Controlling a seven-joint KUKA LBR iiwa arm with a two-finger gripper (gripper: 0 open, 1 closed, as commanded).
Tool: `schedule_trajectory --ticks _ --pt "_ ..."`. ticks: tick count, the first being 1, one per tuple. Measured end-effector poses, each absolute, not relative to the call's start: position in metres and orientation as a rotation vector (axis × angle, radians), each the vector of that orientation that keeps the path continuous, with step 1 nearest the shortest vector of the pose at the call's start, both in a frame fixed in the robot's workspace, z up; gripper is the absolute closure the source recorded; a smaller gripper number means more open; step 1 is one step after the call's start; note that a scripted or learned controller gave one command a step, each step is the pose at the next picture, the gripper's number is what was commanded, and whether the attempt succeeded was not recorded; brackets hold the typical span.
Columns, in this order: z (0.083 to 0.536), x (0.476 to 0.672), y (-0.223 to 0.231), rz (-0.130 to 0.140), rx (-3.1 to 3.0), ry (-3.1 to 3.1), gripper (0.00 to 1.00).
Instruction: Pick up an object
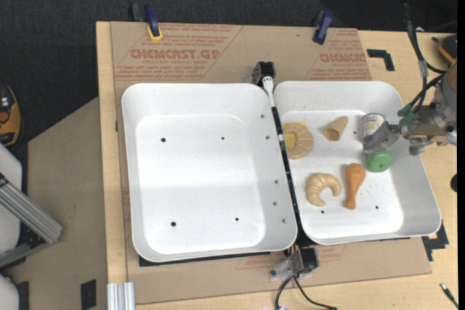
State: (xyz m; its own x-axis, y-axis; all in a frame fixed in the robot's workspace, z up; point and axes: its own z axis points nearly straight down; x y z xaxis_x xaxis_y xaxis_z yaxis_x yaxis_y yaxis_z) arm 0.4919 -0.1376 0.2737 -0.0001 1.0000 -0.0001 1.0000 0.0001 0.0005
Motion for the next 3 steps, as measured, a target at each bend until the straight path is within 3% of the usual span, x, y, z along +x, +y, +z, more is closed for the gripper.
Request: schedule_trajectory --ticks 1,2,3 --pt "0.097 0.487 -0.146 -0.013 2.233 2.230 0.00" --pt "0.084 0.541 -0.165 0.002 2.217 2.219 0.00" --pt "0.095 0.540 -0.165 0.003 2.219 2.216 1.00"
